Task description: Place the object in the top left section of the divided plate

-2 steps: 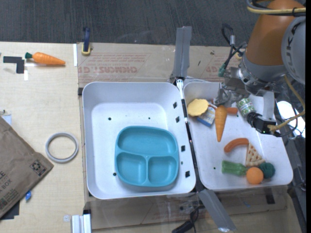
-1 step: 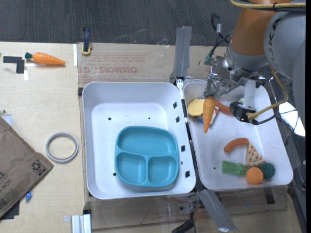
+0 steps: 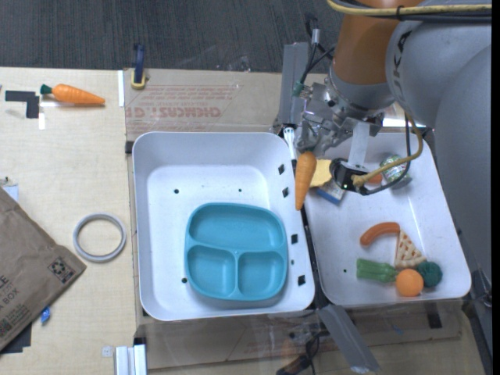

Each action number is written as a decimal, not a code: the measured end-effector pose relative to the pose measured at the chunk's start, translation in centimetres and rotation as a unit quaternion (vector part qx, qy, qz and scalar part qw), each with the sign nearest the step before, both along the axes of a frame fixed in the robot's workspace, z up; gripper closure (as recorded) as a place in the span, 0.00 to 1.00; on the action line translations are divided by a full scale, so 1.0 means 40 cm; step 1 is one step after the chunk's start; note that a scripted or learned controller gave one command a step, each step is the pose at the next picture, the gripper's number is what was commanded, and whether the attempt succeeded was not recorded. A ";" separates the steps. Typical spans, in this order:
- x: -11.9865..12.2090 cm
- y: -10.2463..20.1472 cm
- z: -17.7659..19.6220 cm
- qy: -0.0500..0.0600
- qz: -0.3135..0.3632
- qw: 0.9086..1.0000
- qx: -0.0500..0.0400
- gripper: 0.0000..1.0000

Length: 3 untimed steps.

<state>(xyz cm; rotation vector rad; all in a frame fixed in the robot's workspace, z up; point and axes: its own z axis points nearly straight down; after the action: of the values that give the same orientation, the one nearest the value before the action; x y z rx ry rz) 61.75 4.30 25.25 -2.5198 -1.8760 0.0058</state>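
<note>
Camera view puts the carrot hanging over the wall between the 2 bins, gripper clenched on its top; you're carrying something light, stiff, slick, so expect swing.

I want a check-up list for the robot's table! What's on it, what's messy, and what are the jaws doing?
Surface: bench bearing two white bins, left bin, right bin.
Job's things: blue divided plate in left bin; orange carrot hanging over the bins' shared edge, below the gripper.
Clutter: toy foods in right bin; second carrot, grey ring, cardboard box on bench.
Grippers: jaws' state unclear.
Cables: wires at wrist.
Surroundings: dark floor.
</note>
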 end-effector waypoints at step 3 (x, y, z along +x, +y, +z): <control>-0.349 0.077 -0.066 0.000 0.057 0.998 0.001 1.00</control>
<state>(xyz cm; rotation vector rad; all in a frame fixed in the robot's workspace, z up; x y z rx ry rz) 47.79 7.37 22.62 -2.4079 -2.0168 0.0047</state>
